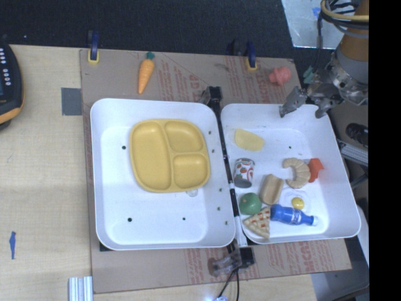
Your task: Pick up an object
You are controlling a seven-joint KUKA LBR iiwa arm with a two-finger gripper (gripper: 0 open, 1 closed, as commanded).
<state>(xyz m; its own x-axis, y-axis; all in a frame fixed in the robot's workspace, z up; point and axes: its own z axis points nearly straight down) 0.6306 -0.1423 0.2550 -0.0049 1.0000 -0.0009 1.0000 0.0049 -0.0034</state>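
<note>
Glossy plastic toy foods, eight in all, lie in the right bin point(326, 144): a pale yellow wedge point(249, 140) near its upper left, a small red-and-white can point(244, 172), a tan bread roll point(271, 188), a ridged croissant point(297, 172) with a small orange-red piece point(314, 166) touching its right side, a round green fruit point(250, 202), a triangular pizza slice point(258, 222) at the lower rim, and a blue bottle point(291, 216) lying on its side with a small yellow piece point(297, 202) just above it. None of them is lifted. The gripper point(307, 103) hangs over the bin's upper right corner, its two dark fingers spread apart with nothing between them; the arm above it is cut off by the frame. The left bin point(113, 187) holds one matte yellow tray point(169, 154) with three compartments. On the cardboard behind the bins lie one toy carrot point(145, 72) and one blurred pink lump point(280, 74).
</note>
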